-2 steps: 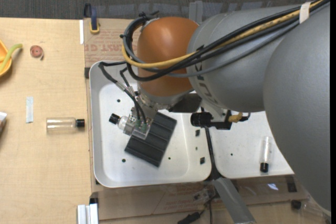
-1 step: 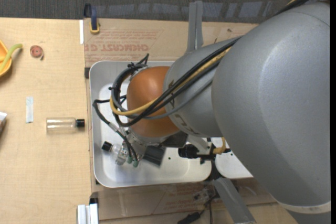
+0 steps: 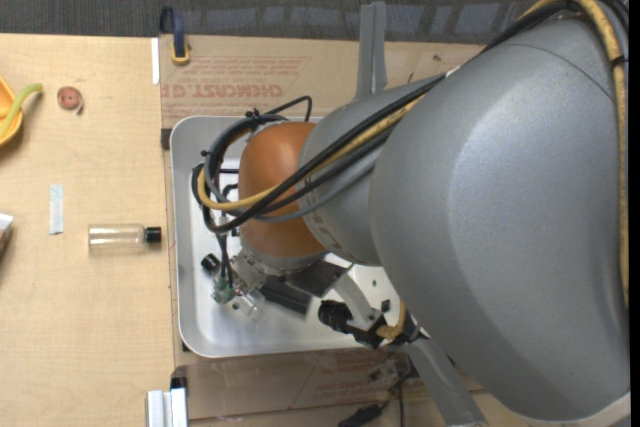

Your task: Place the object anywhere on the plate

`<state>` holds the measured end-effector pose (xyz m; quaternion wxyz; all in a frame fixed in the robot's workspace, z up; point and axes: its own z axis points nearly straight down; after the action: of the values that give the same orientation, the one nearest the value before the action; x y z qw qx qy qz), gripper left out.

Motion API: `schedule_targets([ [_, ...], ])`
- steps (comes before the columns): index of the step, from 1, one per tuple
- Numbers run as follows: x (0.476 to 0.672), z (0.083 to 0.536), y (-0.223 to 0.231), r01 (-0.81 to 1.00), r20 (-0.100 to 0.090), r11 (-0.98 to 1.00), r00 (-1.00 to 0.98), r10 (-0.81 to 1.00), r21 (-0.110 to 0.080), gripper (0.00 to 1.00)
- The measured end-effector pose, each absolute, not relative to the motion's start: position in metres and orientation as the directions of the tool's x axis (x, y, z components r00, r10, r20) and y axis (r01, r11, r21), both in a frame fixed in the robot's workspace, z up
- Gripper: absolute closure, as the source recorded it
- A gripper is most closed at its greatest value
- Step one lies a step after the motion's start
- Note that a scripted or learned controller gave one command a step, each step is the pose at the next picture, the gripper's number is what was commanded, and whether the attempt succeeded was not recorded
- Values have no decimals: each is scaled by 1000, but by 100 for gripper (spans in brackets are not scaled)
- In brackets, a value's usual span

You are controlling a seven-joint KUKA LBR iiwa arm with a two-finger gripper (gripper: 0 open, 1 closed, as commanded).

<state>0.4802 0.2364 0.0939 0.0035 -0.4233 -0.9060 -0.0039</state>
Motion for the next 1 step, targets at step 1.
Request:
schedule_targets([
  [1,492,285,166,919,-3,394,-394,919,-3,100],
])
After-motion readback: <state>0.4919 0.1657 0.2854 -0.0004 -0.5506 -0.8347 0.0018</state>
